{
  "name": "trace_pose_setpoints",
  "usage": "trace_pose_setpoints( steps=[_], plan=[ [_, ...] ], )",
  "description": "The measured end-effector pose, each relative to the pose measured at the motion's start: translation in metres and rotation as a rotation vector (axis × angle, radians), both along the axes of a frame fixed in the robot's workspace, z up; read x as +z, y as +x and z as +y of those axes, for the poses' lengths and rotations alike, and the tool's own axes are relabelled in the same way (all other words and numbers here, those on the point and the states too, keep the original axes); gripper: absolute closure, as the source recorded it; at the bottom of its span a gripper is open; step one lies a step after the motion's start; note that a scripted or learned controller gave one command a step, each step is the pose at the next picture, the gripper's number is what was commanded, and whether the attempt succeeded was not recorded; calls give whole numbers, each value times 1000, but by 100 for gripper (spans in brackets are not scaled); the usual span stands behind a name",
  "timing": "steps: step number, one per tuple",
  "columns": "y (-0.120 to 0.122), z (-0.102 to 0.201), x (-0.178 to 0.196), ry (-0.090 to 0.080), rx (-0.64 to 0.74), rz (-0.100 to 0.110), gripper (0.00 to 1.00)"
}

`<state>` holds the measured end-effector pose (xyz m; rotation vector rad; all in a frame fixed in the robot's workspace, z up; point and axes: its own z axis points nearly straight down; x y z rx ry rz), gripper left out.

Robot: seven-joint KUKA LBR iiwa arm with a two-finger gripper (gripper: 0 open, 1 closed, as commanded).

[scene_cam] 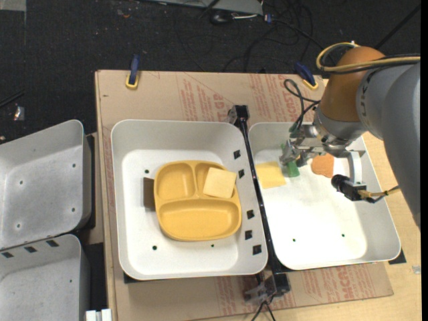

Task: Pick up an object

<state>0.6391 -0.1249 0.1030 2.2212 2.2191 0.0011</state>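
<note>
We've got two white bins side by side on the bench: left bin (127,179) at 9 o'clock of frame centre, right bin (334,239) at 3 o'clock. Arm (374,92) comes in from 2 o'clock, wrist tipped down over the back of the right bin, likely because that's where the loose items cluster. Left bin holds a yellow divided tray (194,216), with a pale yellow block (219,182) sitting in its 1 o'clock compartment and a dark brown piece (148,192) touching the tray's 9 o'clock edge. In the right bin: a yellow block (269,176) against the divider wall, a small green piece (292,168) just beside it at its 3 o'clock, an orange lump (323,165) further toward 3 o'clock. Gripper (296,154) sits low, right over the green piece, so we judge that's the pick target. Jaw state: we can't tell, the wrist body and cabling mask the tips. Nothing visibly lifted; pick not yet done.
</note>
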Motion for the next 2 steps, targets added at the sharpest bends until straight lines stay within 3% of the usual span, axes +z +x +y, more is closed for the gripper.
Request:
trace_pose_setpoints(
  steps=[2],
  plan=[
    [0,-3,97,-1,3,-5,100]
  ],
)
